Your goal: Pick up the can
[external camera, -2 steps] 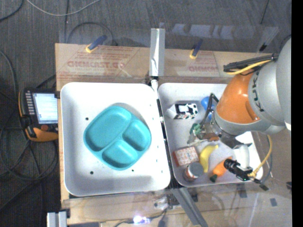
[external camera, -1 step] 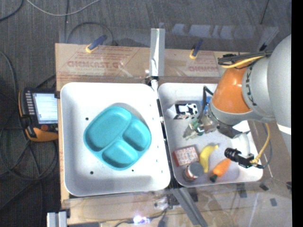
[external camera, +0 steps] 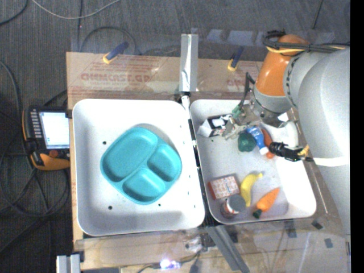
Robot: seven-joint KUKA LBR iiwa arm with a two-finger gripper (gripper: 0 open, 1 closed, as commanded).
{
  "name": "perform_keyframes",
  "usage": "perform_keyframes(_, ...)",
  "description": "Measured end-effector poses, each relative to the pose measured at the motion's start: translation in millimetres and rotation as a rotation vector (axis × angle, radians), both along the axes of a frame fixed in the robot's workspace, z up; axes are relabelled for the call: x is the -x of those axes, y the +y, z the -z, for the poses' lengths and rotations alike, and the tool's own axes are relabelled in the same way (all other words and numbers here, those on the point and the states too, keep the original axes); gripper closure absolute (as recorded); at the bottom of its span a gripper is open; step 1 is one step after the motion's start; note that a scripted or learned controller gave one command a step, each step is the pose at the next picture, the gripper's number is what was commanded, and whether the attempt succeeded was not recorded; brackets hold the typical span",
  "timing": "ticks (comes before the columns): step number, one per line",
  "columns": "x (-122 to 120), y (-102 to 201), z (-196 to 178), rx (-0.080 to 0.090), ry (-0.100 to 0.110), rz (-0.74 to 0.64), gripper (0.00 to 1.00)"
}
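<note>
Gripper (external camera: 234, 124) is hanging low over the far end of the right bin (external camera: 296, 206), beside a green object (external camera: 246, 143); whether it is parted or closed cannot be told. Can (external camera: 230, 206) is lying well toward the near rim from the tool, wedged between a patterned box (external camera: 223, 186) and a banana (external camera: 249, 187), probably just dumped there. It is looking small, reddish-brown, with a pale metallic end.
</note>
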State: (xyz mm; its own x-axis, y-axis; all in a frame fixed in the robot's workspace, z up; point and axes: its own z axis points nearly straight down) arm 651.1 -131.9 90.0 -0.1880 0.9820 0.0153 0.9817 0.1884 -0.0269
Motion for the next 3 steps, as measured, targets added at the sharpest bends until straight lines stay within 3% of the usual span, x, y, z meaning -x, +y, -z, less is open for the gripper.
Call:
perform_keyframes(1, -3, -7, 1, 0.015, -0.024, 0.006, 0.0)
perform_keyframes(2, 2, -32, 1, 0.013, -0.039, -0.151, 0.0)
perform_keyframes(3, -4, -17, -30, 0.014, -0.025, 0.118, 0.0)
